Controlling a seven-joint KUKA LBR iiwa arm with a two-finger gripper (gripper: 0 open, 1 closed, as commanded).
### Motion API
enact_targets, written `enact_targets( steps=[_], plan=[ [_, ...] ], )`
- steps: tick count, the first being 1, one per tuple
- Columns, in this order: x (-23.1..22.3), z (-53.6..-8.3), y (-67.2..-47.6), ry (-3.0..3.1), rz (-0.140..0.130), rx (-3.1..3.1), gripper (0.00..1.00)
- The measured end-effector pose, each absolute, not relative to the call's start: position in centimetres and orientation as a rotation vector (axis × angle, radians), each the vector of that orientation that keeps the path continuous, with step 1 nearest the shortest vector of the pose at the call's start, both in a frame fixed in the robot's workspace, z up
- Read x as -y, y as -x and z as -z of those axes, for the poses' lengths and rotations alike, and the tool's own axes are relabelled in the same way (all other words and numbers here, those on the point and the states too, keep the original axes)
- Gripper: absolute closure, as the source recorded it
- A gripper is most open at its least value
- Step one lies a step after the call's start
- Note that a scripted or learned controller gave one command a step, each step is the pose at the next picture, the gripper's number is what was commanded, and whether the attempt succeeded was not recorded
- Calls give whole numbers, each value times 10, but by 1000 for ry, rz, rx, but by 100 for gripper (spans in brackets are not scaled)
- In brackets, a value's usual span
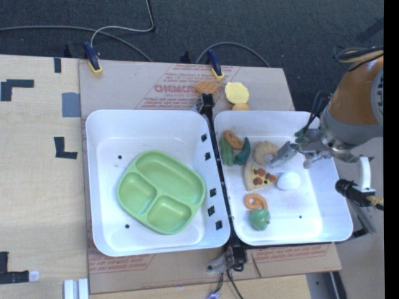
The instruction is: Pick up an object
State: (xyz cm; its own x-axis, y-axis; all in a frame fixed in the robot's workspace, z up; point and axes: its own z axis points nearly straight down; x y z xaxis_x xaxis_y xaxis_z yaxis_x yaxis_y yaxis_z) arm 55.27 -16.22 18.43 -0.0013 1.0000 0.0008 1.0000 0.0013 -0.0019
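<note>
so the white egg [288, 181] lies on the floor of the right bin [324, 220], just below the pincer [295, 155] and apart from it, with nothing between the fingers; the pincer hangs spread apart, one finger [282, 154] pointing toward the middle of the bin and the other [315, 161] nearer the arm. right beside the egg, on the side away from the arm, sits a toy pizza slice [259, 178], and a beige cookie-like piece [266, 149] lies just past the pincer's far finger. beyond that, against the divider, are a croissant [233, 140] and a dark green vegetable [234, 152]. below the pincer, further down the bin, lie a pretzel [255, 201] and a green pepper [259, 218]. well across from the pincer, the left bin [103, 129] holds a green divided plate [161, 192].
</note>
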Motion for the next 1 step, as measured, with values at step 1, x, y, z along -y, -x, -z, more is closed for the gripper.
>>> enact_targets(
  steps=[1],
  plan=[
    [115, -88, -548, 2225, 4, 2227, 0]
  ],
)
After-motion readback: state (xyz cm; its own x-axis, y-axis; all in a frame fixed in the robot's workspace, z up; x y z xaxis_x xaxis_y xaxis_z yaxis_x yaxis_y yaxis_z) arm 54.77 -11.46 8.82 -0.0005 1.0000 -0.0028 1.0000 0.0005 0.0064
